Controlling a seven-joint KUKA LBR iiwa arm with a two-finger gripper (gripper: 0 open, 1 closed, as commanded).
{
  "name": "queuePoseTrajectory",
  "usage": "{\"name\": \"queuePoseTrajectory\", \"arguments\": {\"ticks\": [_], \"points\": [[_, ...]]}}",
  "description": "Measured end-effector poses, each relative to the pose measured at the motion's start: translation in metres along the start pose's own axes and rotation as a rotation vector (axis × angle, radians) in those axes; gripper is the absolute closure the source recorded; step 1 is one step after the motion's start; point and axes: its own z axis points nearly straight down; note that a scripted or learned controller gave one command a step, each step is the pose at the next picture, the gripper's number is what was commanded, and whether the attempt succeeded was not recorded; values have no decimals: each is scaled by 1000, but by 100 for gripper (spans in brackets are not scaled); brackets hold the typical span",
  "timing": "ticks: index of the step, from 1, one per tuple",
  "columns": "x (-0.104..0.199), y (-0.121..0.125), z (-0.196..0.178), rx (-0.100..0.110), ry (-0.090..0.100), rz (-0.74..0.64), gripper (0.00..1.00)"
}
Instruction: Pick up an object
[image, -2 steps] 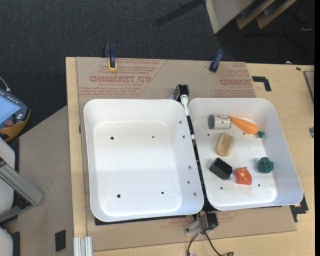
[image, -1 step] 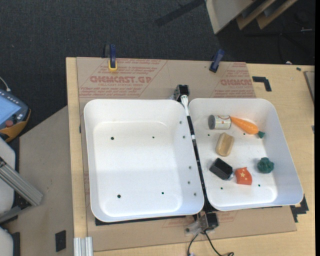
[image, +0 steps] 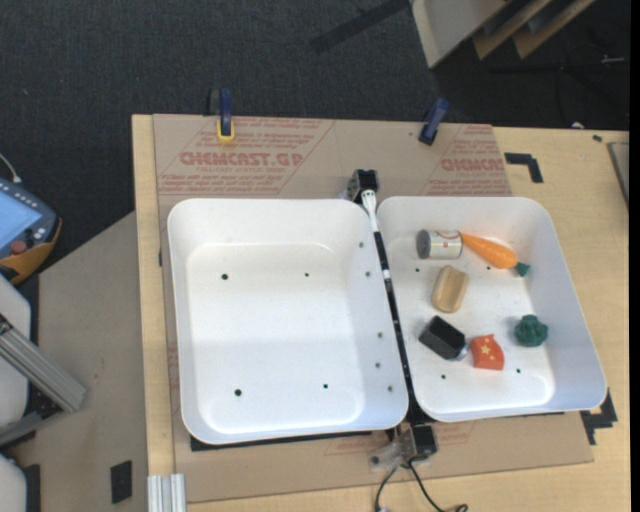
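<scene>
The arm's pose (the pincer's too) cannot be told.

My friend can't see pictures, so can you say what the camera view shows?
Two shallow white bins sit side by side on a brown bench; the right bin holds an orange carrot toy, a grey-and-white cylinder, a tan block, a black block, a red piece and a green knob-shaped toy. The left bin has small dark dots on its floor.

Fixed above the bench (image: 300, 470), looking down at a slant from the near side. Far enough back to take in both white bins whole: left bin (image: 190, 300), right bin (image: 565, 300), plus dark floor (image: 120, 60) beyond the far edge.
</scene>
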Motion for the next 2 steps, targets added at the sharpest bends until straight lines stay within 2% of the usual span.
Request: {"name": "queuePoseTrajectory", "arguments": {"ticks": [2], "points": [[-1, 2, -21, -7, -5, -1, 100]]}}
